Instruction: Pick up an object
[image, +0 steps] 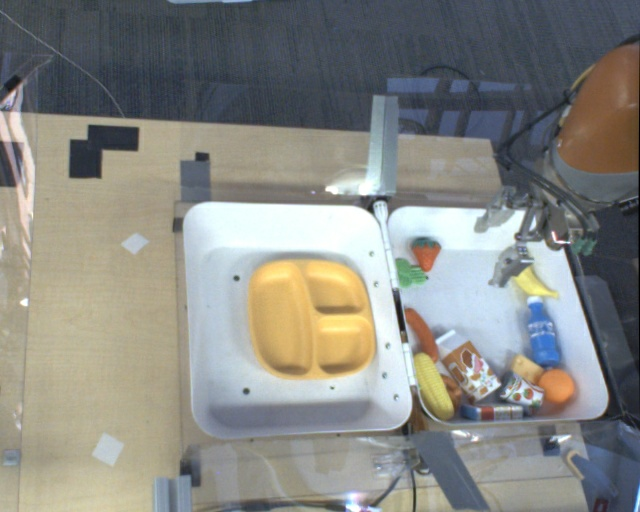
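Toys crowd the near end of the right bin (470, 300): corn (432, 386) at 7 o'clock, a carton (470, 369) beside it, a marker (492, 411) along the near wall, a cup (526, 391) and an orange (558, 386) at 5 o'clock. A blue bottle (542, 334) stands just past them, a carrot (420, 332) lies along the left wall. Farther, a banana (534, 284) sits at 2 o'clock and a strawberry (426, 253) at 11 o'clock. The fingers (513, 262) hang apart and hold nothing, just left of the banana. The left bin (205, 300) on the tabletop (90, 330) carries a yellow tray (308, 316).
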